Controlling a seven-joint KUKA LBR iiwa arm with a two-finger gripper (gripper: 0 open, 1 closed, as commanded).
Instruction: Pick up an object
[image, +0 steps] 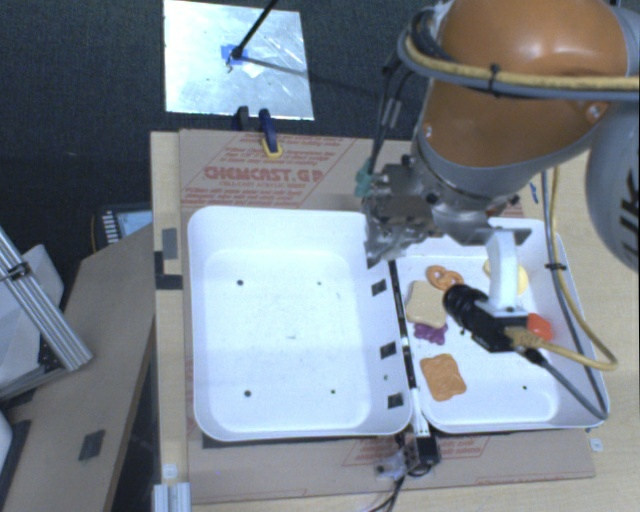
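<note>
1. We see the gripper (380, 248) at the far end of the seam between the two bins, up and to the left of the pale slice (424, 301). We cannot tell whether it is open or closed, and we see nothing held in it.
2. The pale slice lies in the right bin (520, 405), close to that bin's left wall.
3. Just beyond the pale slice, on its far right side, lies an orange pretzel shape (444, 276).
4. A small purple piece (431, 332) sits at the near edge of the pale slice, touching it or nearly so.
5. Nearer to us than the pale slice, past the purple piece, a brown piece (442, 376) lies flat on the bin floor.
6. Well to the right of the pale slice a red-orange piece (540, 325) shows in part.
7. Left of the pale slice, across the seam, stands the left bin (290, 330).
8. Both bins rest on a cardboard sheet (265, 172) with red lettering, which reaches beyond the pale slice toward the far side.
</note>
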